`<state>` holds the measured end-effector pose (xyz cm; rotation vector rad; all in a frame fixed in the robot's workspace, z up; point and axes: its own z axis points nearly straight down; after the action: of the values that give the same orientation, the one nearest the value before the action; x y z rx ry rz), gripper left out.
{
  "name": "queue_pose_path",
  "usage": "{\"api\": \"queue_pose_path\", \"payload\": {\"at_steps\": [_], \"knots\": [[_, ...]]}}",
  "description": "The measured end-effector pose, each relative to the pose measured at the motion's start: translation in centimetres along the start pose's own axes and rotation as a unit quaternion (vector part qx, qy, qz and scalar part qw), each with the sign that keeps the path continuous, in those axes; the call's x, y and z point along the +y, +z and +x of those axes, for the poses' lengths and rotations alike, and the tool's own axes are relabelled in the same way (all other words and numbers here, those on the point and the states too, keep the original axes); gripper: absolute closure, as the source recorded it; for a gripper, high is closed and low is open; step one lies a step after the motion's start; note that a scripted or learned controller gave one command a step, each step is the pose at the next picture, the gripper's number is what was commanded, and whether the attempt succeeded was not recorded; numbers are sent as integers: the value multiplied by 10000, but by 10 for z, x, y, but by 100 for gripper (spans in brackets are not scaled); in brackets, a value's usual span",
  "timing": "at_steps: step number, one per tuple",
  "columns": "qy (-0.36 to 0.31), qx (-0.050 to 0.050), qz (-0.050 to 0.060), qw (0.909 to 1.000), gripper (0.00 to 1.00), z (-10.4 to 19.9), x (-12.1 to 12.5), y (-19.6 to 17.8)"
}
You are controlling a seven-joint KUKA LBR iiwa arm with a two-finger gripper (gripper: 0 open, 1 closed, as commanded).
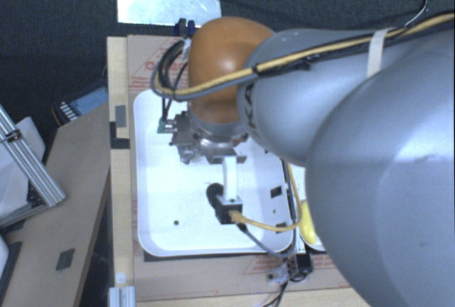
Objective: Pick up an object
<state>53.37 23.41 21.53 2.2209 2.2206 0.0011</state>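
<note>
The grey arm with its orange band (220, 64) reaches in from the right and hangs low over the left white bin (153, 227). My gripper (193, 146) shows as a metal block under the band, above the bin's far half. A small dark object (276, 192) lies on the bin floor near its right wall, to the right of the gripper. A yellow object (307, 224) peeks out in the right bin, mostly hidden by the arm.
The arm covers nearly all of the right bin and the right part of the view. A tiny dark speck (176, 222) lies on the left bin's floor near the front. A cardboard sheet (121, 156) borders the bin on the left.
</note>
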Motion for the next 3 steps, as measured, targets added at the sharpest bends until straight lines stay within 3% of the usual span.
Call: {"api": "queue_pose_path", "payload": {"at_steps": [1,2,3], "knots": [[7,0,-2,10000,100,-1,74,53],[13,8,-33,10000,100,-18,106,-5],[-29,6,-11,10000,100,1,136,20]]}}
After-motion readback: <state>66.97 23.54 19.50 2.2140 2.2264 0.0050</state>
